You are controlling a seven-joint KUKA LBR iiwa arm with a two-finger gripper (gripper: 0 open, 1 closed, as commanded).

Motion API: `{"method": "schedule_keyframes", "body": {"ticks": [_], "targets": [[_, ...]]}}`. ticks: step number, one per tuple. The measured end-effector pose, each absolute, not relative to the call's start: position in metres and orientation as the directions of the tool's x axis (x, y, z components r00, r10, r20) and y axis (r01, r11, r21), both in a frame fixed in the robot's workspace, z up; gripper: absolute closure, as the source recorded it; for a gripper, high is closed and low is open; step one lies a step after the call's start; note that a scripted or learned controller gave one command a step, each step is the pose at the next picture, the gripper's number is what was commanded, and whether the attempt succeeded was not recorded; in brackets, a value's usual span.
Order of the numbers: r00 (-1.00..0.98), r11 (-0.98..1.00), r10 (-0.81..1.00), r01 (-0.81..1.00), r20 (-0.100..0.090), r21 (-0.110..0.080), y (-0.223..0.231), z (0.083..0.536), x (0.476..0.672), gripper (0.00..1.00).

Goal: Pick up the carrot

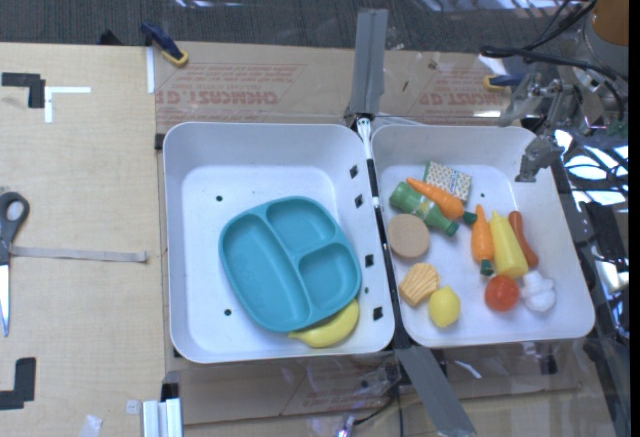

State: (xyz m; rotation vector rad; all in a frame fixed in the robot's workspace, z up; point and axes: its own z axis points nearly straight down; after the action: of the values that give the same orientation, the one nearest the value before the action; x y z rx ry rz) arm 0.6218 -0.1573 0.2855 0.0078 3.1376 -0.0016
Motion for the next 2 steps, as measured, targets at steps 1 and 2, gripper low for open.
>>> {"method": "schedule_keyframes", "body": {"ticks": [1, 2], "targets": [[-0.996, 0.996, -0.087, -0.087, -0.003, 0.000, -0.158, 0.142, 0.618, 0.00], [-0.988, 0.988, -0.153, -0.153, -0.005, -0.002, -0.130, 0.094, 0.596, 0.00]]}}
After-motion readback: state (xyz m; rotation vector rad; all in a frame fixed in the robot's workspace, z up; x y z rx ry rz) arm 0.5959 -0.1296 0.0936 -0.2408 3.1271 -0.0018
